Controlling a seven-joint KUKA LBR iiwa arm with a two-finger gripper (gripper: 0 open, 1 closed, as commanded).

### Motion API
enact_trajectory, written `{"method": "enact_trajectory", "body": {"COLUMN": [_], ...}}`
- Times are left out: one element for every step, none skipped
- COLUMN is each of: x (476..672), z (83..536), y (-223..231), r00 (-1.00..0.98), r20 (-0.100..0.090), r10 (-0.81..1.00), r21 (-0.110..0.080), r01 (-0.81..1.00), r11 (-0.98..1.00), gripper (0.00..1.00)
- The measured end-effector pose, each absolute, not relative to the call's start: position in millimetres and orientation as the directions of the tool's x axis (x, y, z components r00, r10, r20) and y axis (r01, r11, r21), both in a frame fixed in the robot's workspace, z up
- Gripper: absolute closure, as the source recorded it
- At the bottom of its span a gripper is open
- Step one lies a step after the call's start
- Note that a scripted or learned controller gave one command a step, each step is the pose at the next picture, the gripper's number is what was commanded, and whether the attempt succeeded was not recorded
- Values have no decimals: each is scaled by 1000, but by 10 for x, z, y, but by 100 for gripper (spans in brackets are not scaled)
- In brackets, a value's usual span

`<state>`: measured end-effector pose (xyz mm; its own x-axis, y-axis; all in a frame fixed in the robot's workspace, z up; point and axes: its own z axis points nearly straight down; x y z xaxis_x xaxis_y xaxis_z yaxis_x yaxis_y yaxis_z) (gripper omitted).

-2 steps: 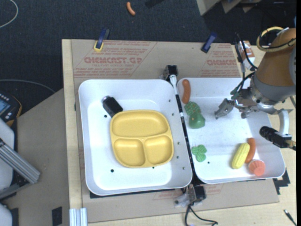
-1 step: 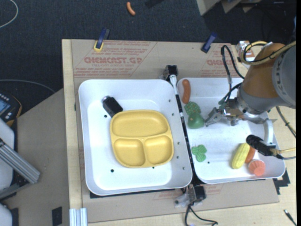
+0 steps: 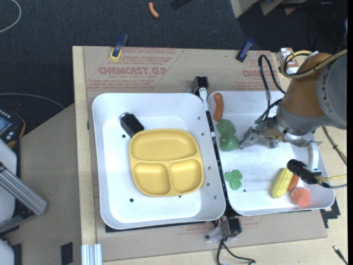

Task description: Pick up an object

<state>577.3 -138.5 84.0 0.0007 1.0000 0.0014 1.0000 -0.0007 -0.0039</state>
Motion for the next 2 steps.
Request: {"method": "enact_trajectory", "body": {"x": [5781, 5876], "z": [955, 1537], "y": [-1391, -1454], "r00": [2, 0], "r20": [0, -3], "r10": [1000, 1000], "r21": [0, 8], "r01": [1000, 1000], "r11": [-2, 0], "gripper": [100, 100]}}
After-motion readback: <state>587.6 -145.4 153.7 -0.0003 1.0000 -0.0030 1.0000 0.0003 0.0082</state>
